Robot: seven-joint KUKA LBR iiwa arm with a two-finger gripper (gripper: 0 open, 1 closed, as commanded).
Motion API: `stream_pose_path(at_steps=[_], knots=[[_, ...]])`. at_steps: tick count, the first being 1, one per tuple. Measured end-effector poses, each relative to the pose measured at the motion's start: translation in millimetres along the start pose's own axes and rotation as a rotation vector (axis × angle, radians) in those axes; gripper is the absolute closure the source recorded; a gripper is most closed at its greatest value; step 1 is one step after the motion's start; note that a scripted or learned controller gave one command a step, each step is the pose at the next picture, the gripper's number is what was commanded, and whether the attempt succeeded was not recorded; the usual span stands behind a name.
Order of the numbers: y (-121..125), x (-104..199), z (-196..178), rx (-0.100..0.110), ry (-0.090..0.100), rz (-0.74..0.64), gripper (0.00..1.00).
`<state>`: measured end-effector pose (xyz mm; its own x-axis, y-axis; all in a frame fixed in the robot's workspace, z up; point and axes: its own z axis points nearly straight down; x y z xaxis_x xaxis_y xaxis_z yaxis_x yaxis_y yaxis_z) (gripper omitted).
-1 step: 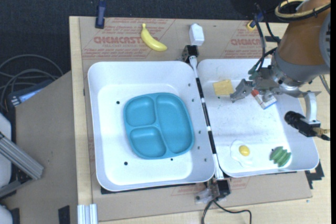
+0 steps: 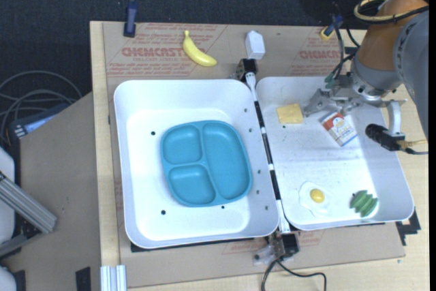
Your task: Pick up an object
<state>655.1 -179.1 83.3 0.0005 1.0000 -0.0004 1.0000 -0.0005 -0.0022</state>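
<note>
My gripper hangs over the back of the right bin, open, with nothing between its fingers. A small red and white packet lies on the bin floor just in front of it, slightly tilted. Left of the gripper sits a yellow block. Near the bin's front edge lie a toy fried egg and a green ridged piece. The grey arm with its orange band comes in from the upper right.
The left bin holds a blue divided plate. A toy banana lies on the cardboard behind the left bin. A white clip sits behind the divider. A black fitting juts over the right bin's right side.
</note>
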Motion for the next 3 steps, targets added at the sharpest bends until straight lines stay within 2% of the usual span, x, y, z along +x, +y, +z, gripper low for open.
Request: stream_pose_path(at_steps=[1, 2, 3], knots=[[-32, 14, -2, -0.001, 0.001, 0.0, 0.0], [-66, 12, -1, 0.0, 0.001, 0.0, 0.0], [-66, 13, -11, -0.002, 0.001, 0.0, 1.0]])
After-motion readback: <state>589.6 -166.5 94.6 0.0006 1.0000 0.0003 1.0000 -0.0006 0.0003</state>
